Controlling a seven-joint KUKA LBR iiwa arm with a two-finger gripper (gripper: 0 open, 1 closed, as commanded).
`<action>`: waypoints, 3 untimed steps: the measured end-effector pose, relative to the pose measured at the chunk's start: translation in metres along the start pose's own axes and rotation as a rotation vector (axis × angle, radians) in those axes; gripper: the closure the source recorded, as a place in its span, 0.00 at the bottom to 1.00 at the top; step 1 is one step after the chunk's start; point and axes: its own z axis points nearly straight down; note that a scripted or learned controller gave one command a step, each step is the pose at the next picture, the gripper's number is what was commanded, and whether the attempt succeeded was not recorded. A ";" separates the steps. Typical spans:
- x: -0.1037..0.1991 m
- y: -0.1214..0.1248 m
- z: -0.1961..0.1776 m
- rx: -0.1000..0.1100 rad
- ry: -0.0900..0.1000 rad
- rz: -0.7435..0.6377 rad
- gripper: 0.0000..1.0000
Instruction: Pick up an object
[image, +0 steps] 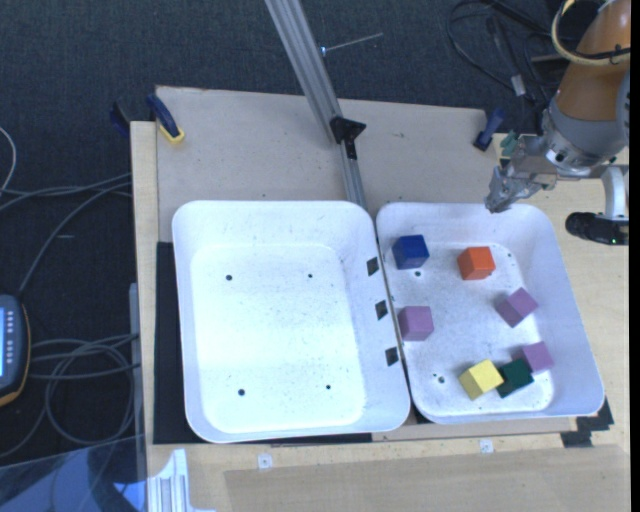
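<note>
Gripper (500, 196) above the right bin's (565, 300) far rim.
I can't tell its opening; cables (60, 350) cross dark carpet left of my bench (260, 150).

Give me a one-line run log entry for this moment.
stage: approach | pincer: above far rim of right bin | nearest: orange cube, blue cube | held: nothing seen

We see a tan desk (260, 125) carrying two white bins side by side, the left bin (185, 300) and the right bin (570, 300), their inner rims touching, plus a blue-and-yellow clamp (165, 120) at its far-left corner.
</note>
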 end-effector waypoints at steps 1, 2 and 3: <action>0.052 -0.004 -0.015 0.004 0.004 -0.005 1.00; 0.114 -0.018 -0.016 0.007 0.005 -0.005 1.00; 0.172 -0.023 -0.029 0.004 0.005 -0.006 1.00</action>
